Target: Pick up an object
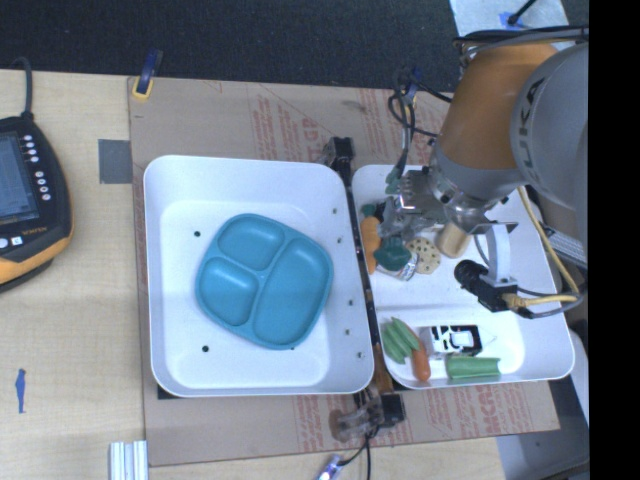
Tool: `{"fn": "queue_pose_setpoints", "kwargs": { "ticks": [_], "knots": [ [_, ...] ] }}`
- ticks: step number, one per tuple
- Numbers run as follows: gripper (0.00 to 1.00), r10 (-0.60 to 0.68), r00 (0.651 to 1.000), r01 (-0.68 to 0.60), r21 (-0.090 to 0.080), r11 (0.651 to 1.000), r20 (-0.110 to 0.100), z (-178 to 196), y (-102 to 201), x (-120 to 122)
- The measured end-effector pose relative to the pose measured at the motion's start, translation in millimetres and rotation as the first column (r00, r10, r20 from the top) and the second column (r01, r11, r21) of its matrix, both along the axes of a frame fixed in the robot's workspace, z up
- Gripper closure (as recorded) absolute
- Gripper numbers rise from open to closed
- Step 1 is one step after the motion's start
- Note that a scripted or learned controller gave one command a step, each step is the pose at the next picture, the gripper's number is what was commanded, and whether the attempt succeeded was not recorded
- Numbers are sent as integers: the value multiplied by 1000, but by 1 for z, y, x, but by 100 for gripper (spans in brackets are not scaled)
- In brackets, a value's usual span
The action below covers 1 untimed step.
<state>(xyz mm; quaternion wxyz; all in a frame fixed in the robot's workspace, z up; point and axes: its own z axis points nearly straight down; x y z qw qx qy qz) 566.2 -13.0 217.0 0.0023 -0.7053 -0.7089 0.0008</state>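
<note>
The gripper (408, 230) hangs low over the upper left part of the right bin (545, 363), under the grey wrist and orange band of the arm (500, 98). How it stands, and whether it has hold of anything, cannot be told from this angle. Just below it lie a teal toy (393, 256) and, beside the bin's left wall, an orange piece (371, 234); a tan perforated piece (427, 258) lies just right of the teal toy. Near the bin's lower edge are a green pod (400, 339), a carrot (421, 366), a black-and-white card (457, 340) and a green cylinder (472, 369). The left bin (170, 368) holds a blue divided plate (264, 280). A pendant (25, 193) rests at the bench's left edge.
</note>
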Motion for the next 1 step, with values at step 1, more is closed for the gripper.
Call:
{"fn": "queue_pose_setpoints", "kwargs": {
  "ticks": [1],
  "knots": [
    [100, -1, 1000, 1, -2, 1000, 2, -10, 24, 23]
  ]
}}
